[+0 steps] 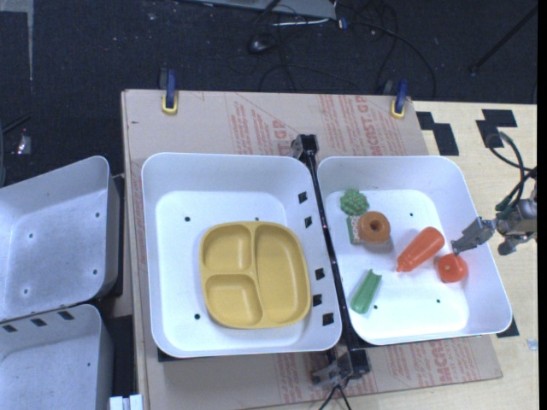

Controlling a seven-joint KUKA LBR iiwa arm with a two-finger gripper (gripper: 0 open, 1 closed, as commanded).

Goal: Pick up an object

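Note:
The right bin point(479, 314) holds several toy foods. An orange carrot point(420, 249) lies tilted near the middle, with a red tomato point(451, 268) just to its right. A brown donut point(373, 226) leans on a small block beside a green broccoli point(354, 202). A green pod point(366, 290) lies near the bin's front left. My gripper point(485, 243) hangs over the right bin's right rim, just above and right of the tomato. It is open, with nothing between its fingers.
The left bin point(171, 229) holds a yellow divided plate point(255, 274). A black divider point(320, 237) runs between the two bins. Spare white bins point(51, 229) sit off the bench to the left. Cables lie on the dark floor behind.

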